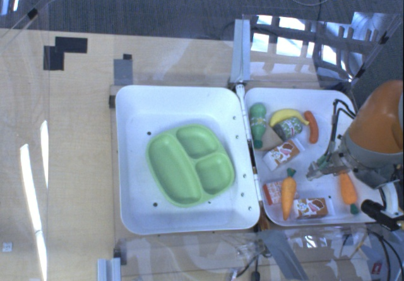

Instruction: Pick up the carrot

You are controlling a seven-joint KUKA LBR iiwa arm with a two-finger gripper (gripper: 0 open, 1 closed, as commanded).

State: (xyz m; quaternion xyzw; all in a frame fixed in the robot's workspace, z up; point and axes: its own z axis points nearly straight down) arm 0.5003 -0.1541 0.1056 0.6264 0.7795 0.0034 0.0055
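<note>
A: Carrot spot?

B: Carrot point(288, 192) in right bin point(341, 98), lying flat, at 8 o'clock from gripper point(317, 170), near. Green top toward 12, tip toward 6. Small carton point(272, 192) touching at its 9. Second carrot point(348, 189) at 4 o'clock from gripper, just beside.

A: Gripper state?

B: Low over bin floor, between both carrots. Open or closed: cannot tell.

A: Rest?

B: Green plate point(190, 163) in left bin point(132, 147). Banana point(285, 115) toward 12 from carrot.

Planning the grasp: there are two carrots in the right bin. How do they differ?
The left carrot lies clear among the cartons, its green top pointing up the view; the right carrot sits beside the gripper, partly under the arm, green end pointing down. The left one looks longer. Both are orange, lying flat in the right bin.
</note>
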